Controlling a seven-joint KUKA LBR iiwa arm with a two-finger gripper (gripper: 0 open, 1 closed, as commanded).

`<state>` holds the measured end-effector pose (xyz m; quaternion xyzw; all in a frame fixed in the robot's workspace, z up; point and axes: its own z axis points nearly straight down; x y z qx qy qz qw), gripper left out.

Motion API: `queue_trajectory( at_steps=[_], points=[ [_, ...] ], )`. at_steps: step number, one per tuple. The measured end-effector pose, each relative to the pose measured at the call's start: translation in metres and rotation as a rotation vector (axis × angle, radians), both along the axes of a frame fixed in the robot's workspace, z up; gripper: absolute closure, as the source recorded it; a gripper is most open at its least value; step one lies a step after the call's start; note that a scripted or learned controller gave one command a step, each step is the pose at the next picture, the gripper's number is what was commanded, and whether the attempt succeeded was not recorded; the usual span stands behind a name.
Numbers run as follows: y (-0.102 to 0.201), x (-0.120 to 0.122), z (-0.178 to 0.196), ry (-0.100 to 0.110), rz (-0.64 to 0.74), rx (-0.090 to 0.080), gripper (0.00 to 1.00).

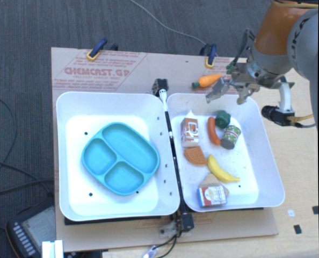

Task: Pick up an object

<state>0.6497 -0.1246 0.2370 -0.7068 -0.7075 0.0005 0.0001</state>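
My gripper (228, 94) hangs over the far rim of the right bin (267, 160), its two fingers spread apart with nothing between them. Below it in the bin lie a dark green item (222, 119), a small can (230, 136), a red sausage (214, 130), a bread packet (190, 131), a brown cookie (196, 156), a yellow banana (221, 170) and a red-and-white carton (212, 194). A toy carrot (208, 80) lies on the board just outside the bin, left of the gripper.
The left bin (73, 128) holds a blue divided plate (120, 158). Blue and yellow clamps (97, 48) (210, 55) grip the board's far edge. A black latch (160, 86) sits between the bins. A cable (159, 18) runs across the carpet behind.
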Motion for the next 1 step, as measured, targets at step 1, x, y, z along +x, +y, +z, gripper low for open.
queue_trajectory(
  at_steps=[1],
  points=[
    [0.0172,0.0184,-0.1357,-0.004,0.000,-0.001,0.00]
  ],
)
